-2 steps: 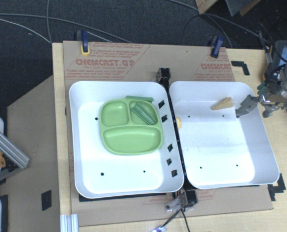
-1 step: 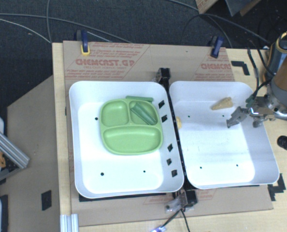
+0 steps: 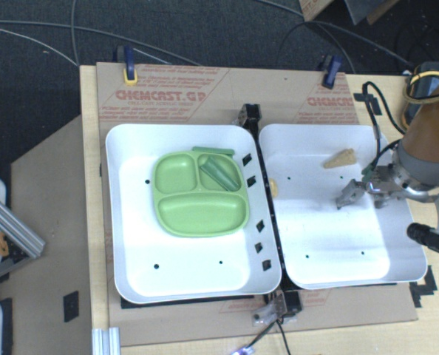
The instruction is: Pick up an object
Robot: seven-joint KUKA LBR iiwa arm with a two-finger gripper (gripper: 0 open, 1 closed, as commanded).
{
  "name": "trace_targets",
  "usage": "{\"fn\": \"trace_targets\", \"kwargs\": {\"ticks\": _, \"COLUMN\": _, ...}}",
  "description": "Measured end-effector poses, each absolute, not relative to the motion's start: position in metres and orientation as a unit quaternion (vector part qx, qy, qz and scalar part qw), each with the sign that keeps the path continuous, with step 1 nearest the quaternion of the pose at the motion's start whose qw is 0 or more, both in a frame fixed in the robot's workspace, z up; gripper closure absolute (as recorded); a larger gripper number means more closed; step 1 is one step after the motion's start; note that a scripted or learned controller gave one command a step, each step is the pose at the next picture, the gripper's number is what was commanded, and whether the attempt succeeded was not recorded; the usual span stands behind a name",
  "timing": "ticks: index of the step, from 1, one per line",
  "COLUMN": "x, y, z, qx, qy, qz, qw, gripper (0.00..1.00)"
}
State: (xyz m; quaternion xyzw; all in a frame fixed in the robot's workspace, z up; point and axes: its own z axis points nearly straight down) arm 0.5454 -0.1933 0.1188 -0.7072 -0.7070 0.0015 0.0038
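With the gripper (image 3: 350,195) low over the right bin (image 3: 338,265), its fingers (image 3: 344,198) spread and holding nothing, the nearest object, a tan wedge (image 3: 340,158) near the bin's far edge, probably calls for centring above it before descending.

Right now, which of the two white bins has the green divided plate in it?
The left bin holds the green divided plate; the right bin holds only a small tan piece.
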Motion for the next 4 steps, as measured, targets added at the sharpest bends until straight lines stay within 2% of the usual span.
{"fn": "trace_targets", "kwargs": {"ticks": 1, "x": 0.545, "y": -0.192, "z": 0.083, "qx": -0.707, "qy": -0.707, "qz": 0.0009, "qw": 0.003, "gripper": 0.00}}
{"fn": "trace_targets", "kwargs": {"ticks": 2, "x": 0.546, "y": -0.193, "z": 0.096, "qx": -0.707, "qy": -0.707, "qz": -0.0006, "qw": 0.000, "gripper": 1.00}}
{"fn": "trace_targets", "kwargs": {"ticks": 4, "x": 0.543, "y": -0.191, "z": 0.212, "qx": -0.707, "qy": -0.707, "qz": -0.0014, "qw": -0.003, "gripper": 1.00}}
